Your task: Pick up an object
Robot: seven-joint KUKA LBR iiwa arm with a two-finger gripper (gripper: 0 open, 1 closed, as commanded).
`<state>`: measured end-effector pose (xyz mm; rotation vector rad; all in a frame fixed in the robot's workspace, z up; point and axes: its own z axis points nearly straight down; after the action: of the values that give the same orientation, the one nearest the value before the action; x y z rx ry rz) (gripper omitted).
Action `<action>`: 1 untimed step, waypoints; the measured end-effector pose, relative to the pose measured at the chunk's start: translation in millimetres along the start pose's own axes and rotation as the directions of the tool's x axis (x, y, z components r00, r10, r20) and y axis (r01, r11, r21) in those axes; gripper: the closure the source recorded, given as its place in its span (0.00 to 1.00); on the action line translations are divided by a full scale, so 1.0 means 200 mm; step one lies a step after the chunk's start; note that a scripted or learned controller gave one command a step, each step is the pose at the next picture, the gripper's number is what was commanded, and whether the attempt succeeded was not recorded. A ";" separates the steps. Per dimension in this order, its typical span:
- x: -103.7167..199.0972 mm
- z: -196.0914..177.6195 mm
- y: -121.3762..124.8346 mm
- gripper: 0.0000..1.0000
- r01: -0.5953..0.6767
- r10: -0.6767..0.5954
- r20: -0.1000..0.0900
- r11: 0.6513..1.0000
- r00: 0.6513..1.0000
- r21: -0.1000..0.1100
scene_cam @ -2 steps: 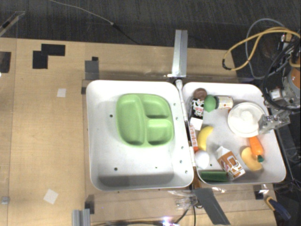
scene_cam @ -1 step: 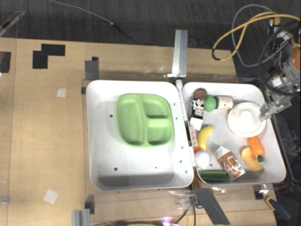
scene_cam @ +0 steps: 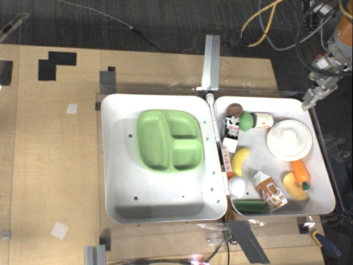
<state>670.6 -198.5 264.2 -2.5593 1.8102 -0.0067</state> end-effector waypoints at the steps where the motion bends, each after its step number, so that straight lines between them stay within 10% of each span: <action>1: -0.08 0.15 -0.02 1.00 0.664 -0.664 0.001 0.748 0.748 -0.004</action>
<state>670.0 -181.2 234.6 -3.0406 0.7846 -0.0076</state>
